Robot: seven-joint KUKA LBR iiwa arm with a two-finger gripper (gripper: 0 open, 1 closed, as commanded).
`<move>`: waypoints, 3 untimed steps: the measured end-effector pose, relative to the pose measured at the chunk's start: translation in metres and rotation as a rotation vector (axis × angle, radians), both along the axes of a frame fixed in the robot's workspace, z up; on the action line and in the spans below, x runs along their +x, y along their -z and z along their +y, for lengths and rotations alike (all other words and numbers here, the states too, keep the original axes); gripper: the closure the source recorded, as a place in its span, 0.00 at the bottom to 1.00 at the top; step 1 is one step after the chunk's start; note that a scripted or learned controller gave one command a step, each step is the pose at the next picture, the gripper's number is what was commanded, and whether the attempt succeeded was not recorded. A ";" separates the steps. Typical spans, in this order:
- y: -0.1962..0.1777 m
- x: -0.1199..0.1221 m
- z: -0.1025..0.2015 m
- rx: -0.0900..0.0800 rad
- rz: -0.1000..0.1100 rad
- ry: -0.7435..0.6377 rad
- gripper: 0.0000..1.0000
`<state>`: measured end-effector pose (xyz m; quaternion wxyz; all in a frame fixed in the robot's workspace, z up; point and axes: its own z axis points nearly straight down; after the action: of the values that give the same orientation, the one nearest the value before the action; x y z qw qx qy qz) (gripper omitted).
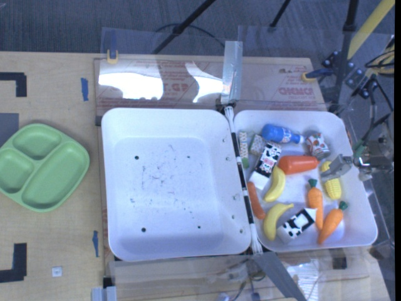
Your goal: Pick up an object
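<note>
The right bin (358, 196) holds several toy foods. A blue bottle (280, 133) lies at its back, with an orange-red piece (297, 164) just in front of it. Two bananas (276, 185) (274, 218) lie left of centre, two carrots (314, 199) (331, 224) at the front right, and a yellow corn cob (332, 185) beside them. Cow-patterned boxes (269, 158) (299, 223) sit among them. My gripper (342, 164) reaches in low over the bin's right rim, just above the corn, and nothing visible is held in it.
The left bin (166, 187) stands next to the right one, sharing a middle rim. A green divided plate (44, 166) rests on the bench at far left. Clear panels (163, 83) rise behind both bins. Stands and cables crowd the far right.
</note>
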<state>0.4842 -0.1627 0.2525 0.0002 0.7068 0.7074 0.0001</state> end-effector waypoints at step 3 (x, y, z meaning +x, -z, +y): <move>0.020 0.037 -0.034 0.000 -0.001 -0.274 0.00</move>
<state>0.5211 -0.1971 0.2323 0.0006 0.6034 0.7974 0.0002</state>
